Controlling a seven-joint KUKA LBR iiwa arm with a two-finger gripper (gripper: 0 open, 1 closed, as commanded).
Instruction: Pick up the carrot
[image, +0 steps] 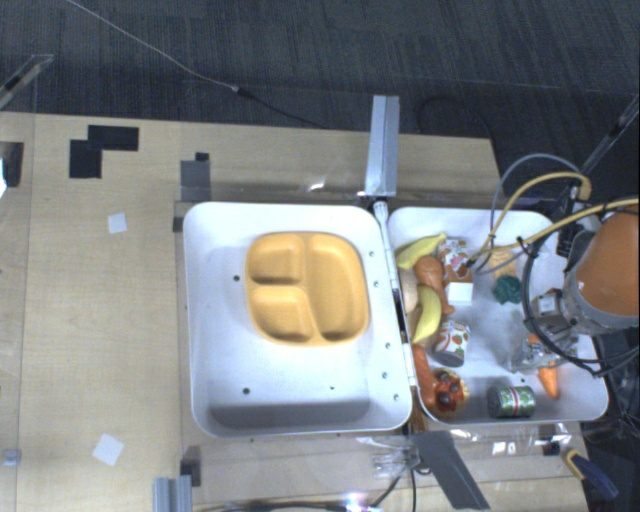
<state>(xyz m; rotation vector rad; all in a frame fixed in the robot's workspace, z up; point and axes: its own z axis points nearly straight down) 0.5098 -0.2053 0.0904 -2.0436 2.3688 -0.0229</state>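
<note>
Arm over the right bin, carrot at its lower right.

The carrot (548, 380) lies just right of the green can (512, 401), partly under the pincer (535, 352). Descend squarely over its middle, clear of the can. Cables and wrist hide the pincer's gap, so I cannot tell its state.

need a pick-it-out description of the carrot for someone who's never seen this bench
Take the right bin of the two white ones, where the arm reaches in. Go to its front right corner, just under the gripper: the carrot is the small orange tapered piece lying there, right of the green can. Its neighbours differ: the can is a green cylinder, the bananas are yellow and sit at the bin's left side.
</note>
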